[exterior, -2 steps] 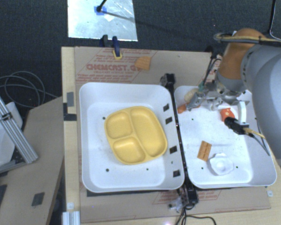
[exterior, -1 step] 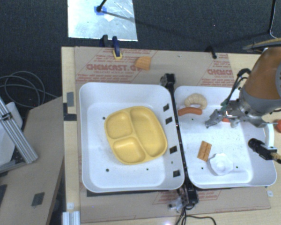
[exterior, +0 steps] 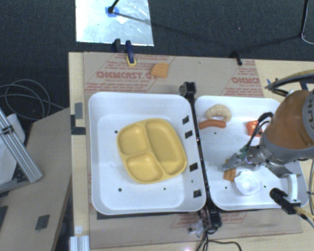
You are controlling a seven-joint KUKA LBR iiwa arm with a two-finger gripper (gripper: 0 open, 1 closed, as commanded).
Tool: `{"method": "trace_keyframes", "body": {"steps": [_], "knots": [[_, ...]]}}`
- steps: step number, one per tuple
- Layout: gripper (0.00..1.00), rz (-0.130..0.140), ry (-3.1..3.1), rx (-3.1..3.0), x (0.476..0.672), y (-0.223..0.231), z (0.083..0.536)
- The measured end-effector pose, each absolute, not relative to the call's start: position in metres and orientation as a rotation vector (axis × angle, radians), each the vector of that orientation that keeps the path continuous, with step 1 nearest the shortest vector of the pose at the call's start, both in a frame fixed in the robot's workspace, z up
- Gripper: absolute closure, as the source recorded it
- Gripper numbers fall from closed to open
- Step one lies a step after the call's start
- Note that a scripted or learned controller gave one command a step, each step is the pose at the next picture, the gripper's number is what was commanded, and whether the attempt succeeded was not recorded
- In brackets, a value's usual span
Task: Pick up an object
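My gripper (exterior: 232, 166) reaches low into the right bin (exterior: 214, 140), coming in from the right under the arm's orange band. Its tip sits just above a small orange-brown piece (exterior: 229, 175) near the bin's front. A white crumpled object (exterior: 247, 183) lies right beside it, to the right. Farther back in the same bin lie a sausage (exterior: 213, 123), a beige ring-shaped pastry (exterior: 220, 112) and a small orange item (exterior: 251, 127), partly behind the arm.
The left bin (exterior: 102, 140) holds a yellow three-compartment tray (exterior: 152, 150). A black divider with clips (exterior: 194, 140) runs between the bins. A tan square (exterior: 159, 70) lies on the cardboard behind them. The arm's body covers the right bin's right side.
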State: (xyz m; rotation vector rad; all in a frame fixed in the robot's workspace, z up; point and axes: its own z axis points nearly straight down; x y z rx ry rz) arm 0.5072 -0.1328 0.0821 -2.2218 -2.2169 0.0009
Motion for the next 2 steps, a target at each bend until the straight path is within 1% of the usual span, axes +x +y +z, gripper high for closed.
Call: {"method": "trace_keyframes", "body": {"steps": [1,2], "knots": [[1.0,-0.004,-2.225,-2.224,0.511,-0.133,0.096],[1.0,-0.016,-2.241,-2.212,0.51,-0.047,0.223]]}}
